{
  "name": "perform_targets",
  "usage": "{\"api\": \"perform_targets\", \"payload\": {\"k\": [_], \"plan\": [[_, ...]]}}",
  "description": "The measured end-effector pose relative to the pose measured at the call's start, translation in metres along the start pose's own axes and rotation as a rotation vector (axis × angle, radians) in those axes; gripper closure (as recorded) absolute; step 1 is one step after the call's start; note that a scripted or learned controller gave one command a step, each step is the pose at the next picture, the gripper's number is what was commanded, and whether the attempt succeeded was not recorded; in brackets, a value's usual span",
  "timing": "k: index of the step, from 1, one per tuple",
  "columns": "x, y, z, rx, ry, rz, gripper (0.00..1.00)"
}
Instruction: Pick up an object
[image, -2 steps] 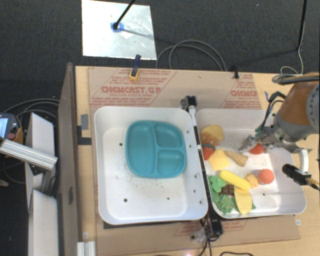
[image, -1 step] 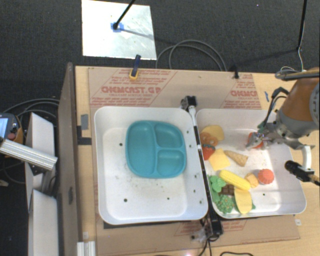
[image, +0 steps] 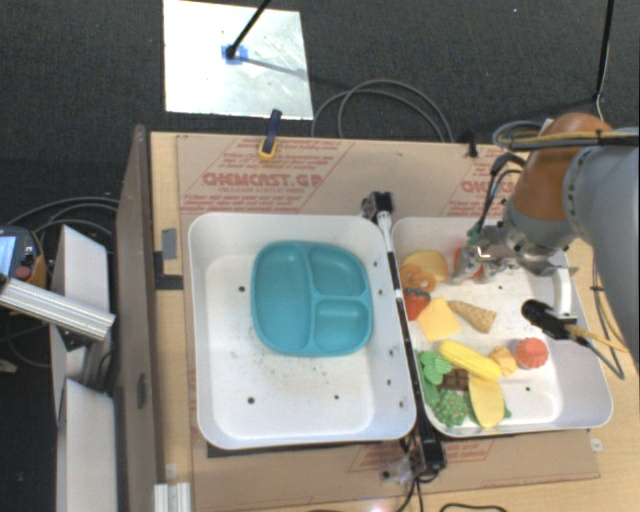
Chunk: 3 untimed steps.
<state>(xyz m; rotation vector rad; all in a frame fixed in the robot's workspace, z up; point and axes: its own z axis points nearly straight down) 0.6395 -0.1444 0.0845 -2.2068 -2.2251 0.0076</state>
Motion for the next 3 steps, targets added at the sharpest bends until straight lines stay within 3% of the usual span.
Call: {"api": "perform_targets", "payload": {"k": [1,2,3], "plan": [[0.071,0.003,-0.107,-0.02,-0.001,-0.003,1.0],[0.066,0.001,-0.1,-0.012,-0.002,0.004,0.0],[0.04,0.023,-0.083,-0.013,-0.004,0.009,0.0]]}}
